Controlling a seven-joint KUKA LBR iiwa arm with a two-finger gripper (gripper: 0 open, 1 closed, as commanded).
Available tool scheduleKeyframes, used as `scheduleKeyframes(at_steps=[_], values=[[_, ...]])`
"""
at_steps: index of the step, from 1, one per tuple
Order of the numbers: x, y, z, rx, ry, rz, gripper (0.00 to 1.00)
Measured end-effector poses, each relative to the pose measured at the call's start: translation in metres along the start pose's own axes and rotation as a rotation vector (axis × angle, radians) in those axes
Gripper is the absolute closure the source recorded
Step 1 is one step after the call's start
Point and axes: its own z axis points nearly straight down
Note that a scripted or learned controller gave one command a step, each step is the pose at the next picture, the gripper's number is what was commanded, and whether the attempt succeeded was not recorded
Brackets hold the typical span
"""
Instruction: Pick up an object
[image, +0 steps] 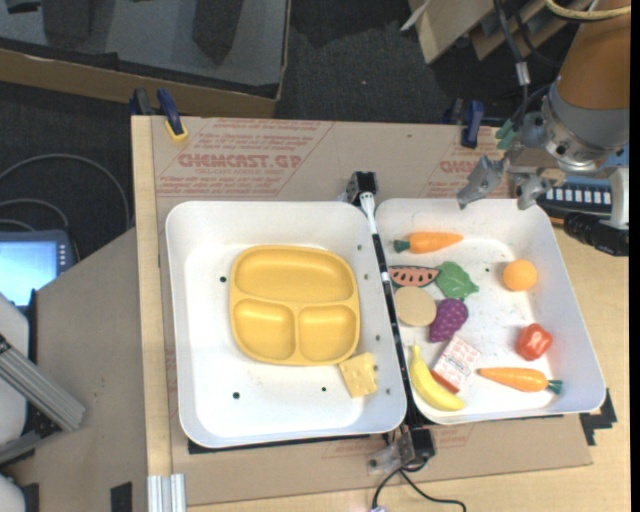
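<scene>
Gripper (499, 187) above right bin's (578, 330) far rim, fingers spread, nothing between; nearest — upper carrot (433, 241), down-left, long axis crosswise.

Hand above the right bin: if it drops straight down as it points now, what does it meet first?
Probably the right bin's far rim or bare floor; the hand, open, hangs above that edge. Depth is unclear.
</scene>
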Motion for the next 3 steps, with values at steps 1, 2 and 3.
scheduleKeyframes(at_steps=[1,2,3], values=[[-0.006,-0.090,0.142,0.020,0.004,0.004,0.00],[0.016,-0.112,0.196,0.005,0.003,0.001,0.00],[0.014,-0.110,0.182,-0.003,-0.001,0.003,1.00]])
